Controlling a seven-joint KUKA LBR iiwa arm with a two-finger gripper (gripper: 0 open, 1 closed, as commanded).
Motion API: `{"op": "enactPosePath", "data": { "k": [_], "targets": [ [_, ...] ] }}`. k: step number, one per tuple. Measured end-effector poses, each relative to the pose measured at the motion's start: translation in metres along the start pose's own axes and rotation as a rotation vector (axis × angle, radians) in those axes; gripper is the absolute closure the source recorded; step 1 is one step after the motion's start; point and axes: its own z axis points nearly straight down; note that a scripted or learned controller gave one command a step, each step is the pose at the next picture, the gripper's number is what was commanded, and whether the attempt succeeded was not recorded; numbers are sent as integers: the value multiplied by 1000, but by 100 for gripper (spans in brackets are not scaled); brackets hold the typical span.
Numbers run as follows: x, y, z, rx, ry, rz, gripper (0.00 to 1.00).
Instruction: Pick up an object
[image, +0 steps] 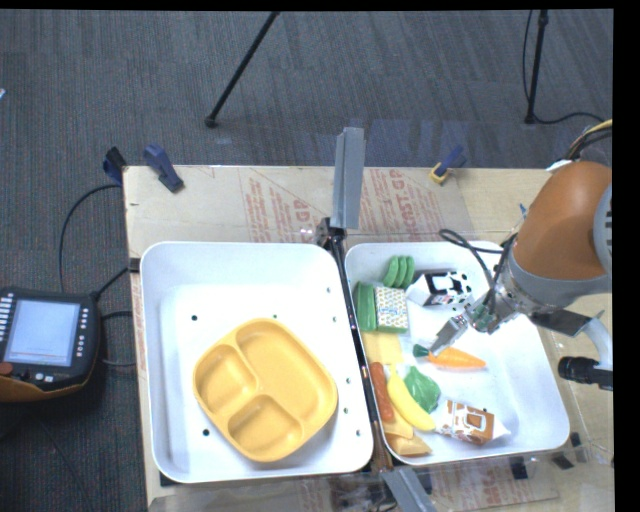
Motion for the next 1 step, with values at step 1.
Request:
{"op": "enactPosePath", "data": {
  "k": [1],
  "targets": [
    [-10, 17, 71, 0, 0, -169, 0]
  ]
}}
